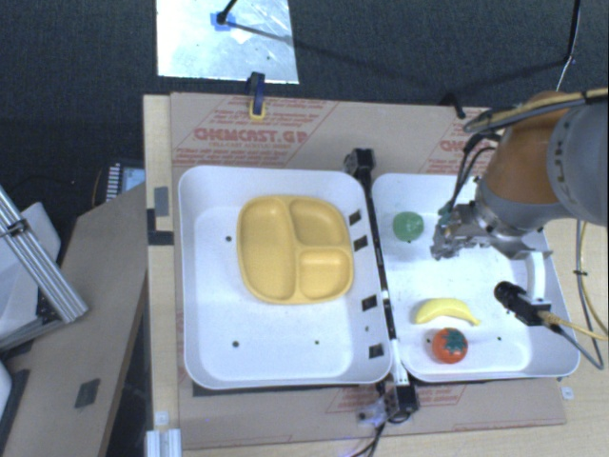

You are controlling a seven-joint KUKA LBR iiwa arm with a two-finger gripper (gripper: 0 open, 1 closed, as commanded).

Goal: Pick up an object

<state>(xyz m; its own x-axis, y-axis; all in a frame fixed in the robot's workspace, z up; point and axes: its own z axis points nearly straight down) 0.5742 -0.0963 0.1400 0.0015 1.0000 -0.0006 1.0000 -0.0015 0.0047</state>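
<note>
- Over the right bin (547, 346), the gripper (443, 241) hangs low, close to the bin floor, just right of a small green object (408, 225).
- Gripper state: cannot tell from this slant; nothing visibly held.
- Candidate objects, all in the right bin: green object at the upper left; banana (444, 310) lower centre; orange-red fruit (450, 346) just below the banana, nearly touching it.
- Left bin (205, 284) holds a yellow divided tray (293, 248).
- Step, as judged: approach and alignment, with no grasp made yet.
- Next move likely calls for shifting toward the green object, the nearest target, centring over it, then descending and closing.
</note>
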